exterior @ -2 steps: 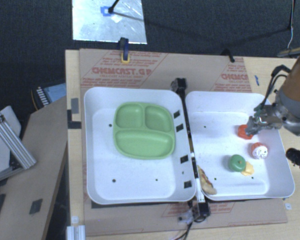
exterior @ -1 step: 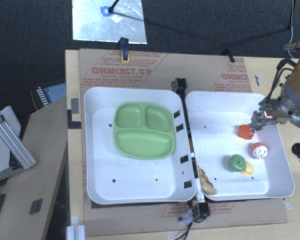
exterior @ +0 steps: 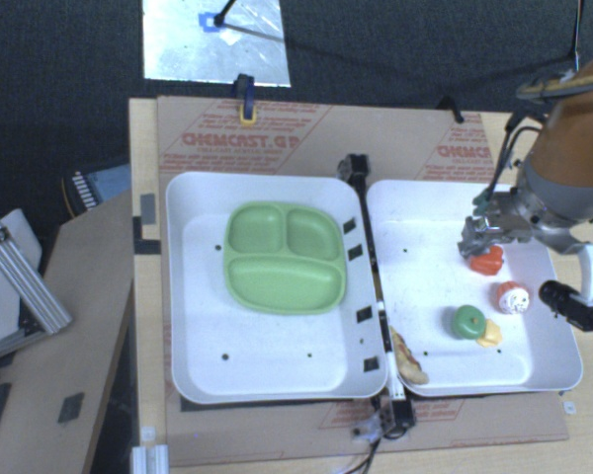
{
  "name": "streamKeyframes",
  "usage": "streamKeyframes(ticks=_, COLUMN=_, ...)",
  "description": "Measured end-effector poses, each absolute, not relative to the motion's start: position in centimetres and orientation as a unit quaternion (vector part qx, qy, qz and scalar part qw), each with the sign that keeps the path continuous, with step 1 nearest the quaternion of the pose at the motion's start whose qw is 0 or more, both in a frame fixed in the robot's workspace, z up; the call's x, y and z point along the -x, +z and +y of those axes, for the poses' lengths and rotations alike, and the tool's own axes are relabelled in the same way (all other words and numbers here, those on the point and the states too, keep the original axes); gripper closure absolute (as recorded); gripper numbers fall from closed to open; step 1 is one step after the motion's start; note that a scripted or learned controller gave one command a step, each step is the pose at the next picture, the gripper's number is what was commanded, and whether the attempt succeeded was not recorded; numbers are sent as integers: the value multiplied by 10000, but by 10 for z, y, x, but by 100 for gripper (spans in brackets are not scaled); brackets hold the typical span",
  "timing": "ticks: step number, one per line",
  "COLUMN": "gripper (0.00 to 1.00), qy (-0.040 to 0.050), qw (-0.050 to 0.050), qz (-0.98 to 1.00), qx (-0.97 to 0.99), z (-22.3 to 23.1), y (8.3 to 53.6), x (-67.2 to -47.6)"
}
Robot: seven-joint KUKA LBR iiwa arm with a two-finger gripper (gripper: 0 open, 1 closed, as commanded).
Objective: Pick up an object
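My gripper (exterior: 480, 237) hangs low over the right bin (exterior: 425, 265), near its far right side. Right below and touching its tips lies a small red-orange object (exterior: 488, 261); whether the fingers enclose it is hidden. Further toward the front sit a white and red round item (exterior: 513, 299), a green round object (exterior: 467, 321) with a yellow piece (exterior: 490, 335) beside it, and a tan, banana-like item (exterior: 408, 359) at the bin's front left corner.
The left bin (exterior: 198, 344) holds a green three-compartment plate (exterior: 284, 258). A black divider strip (exterior: 368, 275) runs between the bins. A black part of the arm's hardware (exterior: 571, 306) juts over the right bin's right rim.
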State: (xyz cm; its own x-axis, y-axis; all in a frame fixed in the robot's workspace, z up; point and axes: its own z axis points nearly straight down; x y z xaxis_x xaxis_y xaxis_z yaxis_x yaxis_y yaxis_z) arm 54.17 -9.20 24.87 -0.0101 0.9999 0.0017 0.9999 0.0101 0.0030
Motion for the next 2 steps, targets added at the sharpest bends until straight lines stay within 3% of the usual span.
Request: streamKeyframes(ticks=2, gripper=100, qy=9, qw=-8, qz=7107, qx=-7035, z=18, y=226, x=-537)
